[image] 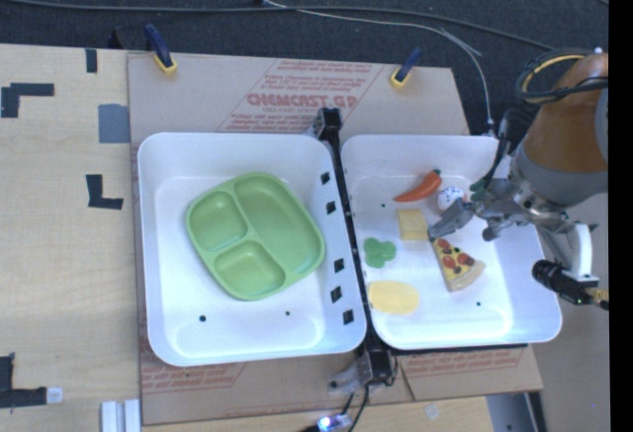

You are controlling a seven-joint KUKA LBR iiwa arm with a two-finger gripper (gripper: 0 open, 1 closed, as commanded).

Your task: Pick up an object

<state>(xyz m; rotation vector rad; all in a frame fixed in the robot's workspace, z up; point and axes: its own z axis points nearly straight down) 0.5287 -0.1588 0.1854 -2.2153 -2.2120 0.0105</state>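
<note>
The right bin (514, 316) holds several toy foods: an orange-red pepper (419, 187), a small white piece (450, 195), a yellow cheese square (411, 224), a green broccoli piece (379, 251), a pizza slice (458, 264) and a yellow oval (394, 298). My gripper (469, 225) hangs over the middle of this bin, just above the pizza slice's top end and right of the cheese square. It is open, its two fingers spread apart with nothing between them.
The left bin (163, 321) carries a green divided plate (254, 234). A black divider (341, 232) runs between the bins. The arm's grey body and orange band (564, 138) lean over the right bin's far right corner.
</note>
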